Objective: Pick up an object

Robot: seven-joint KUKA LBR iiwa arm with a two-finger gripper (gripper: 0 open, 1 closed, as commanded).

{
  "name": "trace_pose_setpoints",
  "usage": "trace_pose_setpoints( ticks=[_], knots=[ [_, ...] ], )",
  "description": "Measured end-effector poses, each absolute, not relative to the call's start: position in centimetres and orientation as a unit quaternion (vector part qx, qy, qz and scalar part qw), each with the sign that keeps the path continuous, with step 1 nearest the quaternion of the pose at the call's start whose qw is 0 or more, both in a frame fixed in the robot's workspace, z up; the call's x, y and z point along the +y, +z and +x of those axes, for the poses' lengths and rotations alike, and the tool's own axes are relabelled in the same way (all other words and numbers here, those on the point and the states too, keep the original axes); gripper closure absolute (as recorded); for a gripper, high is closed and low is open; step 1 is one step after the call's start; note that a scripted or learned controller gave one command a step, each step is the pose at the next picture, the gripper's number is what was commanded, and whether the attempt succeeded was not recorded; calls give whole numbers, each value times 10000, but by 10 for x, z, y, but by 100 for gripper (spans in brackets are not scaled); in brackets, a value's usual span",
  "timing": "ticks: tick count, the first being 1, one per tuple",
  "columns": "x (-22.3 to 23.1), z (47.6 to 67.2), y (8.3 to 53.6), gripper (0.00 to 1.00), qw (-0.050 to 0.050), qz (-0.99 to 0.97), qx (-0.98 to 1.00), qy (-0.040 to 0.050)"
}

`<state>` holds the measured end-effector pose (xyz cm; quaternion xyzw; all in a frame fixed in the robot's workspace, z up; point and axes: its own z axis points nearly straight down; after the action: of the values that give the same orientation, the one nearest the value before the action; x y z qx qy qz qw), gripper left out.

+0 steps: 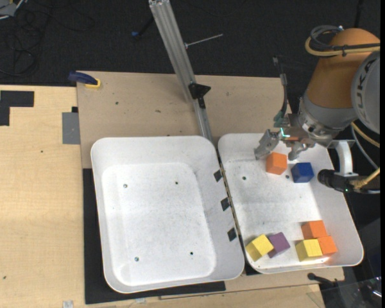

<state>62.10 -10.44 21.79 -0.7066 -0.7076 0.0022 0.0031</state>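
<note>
An orange cube [276, 163] lies in the right bin [273, 201], near its far side, with a blue cube [302, 172] just to its right. My gripper [282, 147] hangs right above the orange cube with its fingers spread open, one finger [265, 146] to the cube's left and the other to its upper right. Nothing is held between them. Near the bin's front edge lie a yellow cube [260, 245], a purple cube [279, 242], another yellow cube [308, 249] and two orange cubes [319, 235].
The left bin [155, 210] sits beside the right one, joined by black clips [224, 203]. A slanted aluminium bar [177, 50] rises behind the bins. The arm's orange band [341, 63] and cables stand over the right bin's far right corner.
</note>
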Motion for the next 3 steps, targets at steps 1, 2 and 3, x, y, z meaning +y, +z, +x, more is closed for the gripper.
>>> trace_pose_setpoints(
  ticks=[1,2,3],
  knots=[
    [-105,622,220,0,14,-7070,-7072,8],
    [-101,628,159,0,37,-7064,-7078,27],
    [-102,631,117,0,14,-7075,-7067,11]
  ],
)
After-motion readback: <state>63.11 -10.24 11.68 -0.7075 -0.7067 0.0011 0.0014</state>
